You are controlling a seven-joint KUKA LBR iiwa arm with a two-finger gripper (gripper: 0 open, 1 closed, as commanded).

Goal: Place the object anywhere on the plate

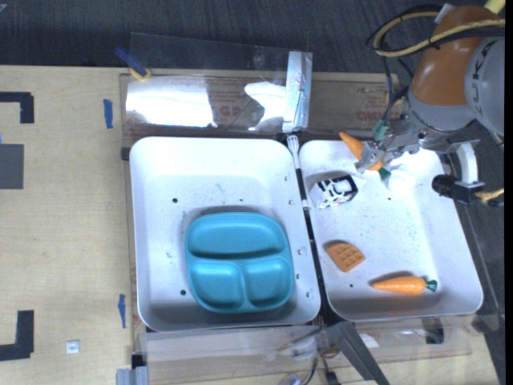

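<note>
Camera view near right bin: carrot (401, 285), waffle piece (345, 256).
Left bin: blue plate (238, 259).
Far right: gripper (377, 160) closed on a second carrot (353, 146), lifted.
Handling: looks light, stiff, smooth; grip mid-body.

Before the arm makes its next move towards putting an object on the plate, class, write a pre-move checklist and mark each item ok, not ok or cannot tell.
1. Blue three-compartment plastic plate sits flat in the left white bin: ok.
2. Nothing already lies on the plate: ok.
3. Gripper is over the right white bin, at its far edge: ok.
4. An orange carrot-shaped toy lies by the gripper; whether it is held: cannot tell.
5. Second orange carrot with a green tip, tan waffle piece and black-and-white toy lie apart from one another: ok.
6. An object is on the plate: not ok.
</note>
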